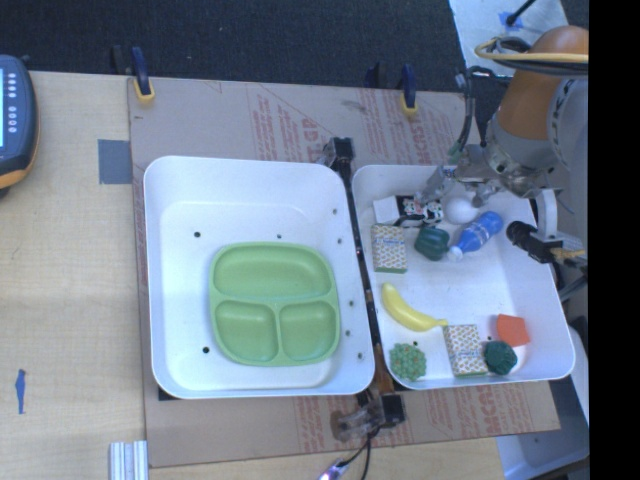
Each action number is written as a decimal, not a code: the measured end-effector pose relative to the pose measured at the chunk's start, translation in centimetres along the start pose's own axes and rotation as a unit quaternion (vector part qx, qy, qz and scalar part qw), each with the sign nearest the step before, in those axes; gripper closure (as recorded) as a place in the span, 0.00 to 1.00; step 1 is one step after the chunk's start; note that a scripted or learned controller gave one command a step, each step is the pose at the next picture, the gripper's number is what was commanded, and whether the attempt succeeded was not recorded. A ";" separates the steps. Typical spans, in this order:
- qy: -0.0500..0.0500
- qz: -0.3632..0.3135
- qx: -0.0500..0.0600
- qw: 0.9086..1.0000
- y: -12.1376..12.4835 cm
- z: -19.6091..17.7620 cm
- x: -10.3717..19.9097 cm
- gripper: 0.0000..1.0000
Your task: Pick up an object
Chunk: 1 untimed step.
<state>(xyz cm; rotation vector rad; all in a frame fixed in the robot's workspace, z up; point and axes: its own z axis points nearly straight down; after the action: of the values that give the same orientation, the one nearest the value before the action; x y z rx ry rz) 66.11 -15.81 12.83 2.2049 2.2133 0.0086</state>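
Hand (452, 180) of the grey arm reaches in from the right and hangs low over the back of the right bin (540, 298), directly above a small white ball-like object (460, 209), though whether its fingers are apart or together cannot be told because the view there is cluttered and small. Just beside that white object lie a blue bottle (478, 234) and a dark green block (432, 242), with a yellow banana (408, 311) and an orange block (511, 329) farther forward, while the left bin (170, 268) holds a green divided tray (273, 302). The white object looks light, smooth and round, so it would probably slip unless taken squarely across its widest part.
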 end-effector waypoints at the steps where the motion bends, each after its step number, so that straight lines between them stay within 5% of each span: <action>1: 0.004 0.000 0.009 1.000 -0.6 -5.1 -5.4 0.00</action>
<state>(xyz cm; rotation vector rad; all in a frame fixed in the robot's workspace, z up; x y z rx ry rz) 65.48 -21.16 17.97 2.2176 2.2257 -0.0023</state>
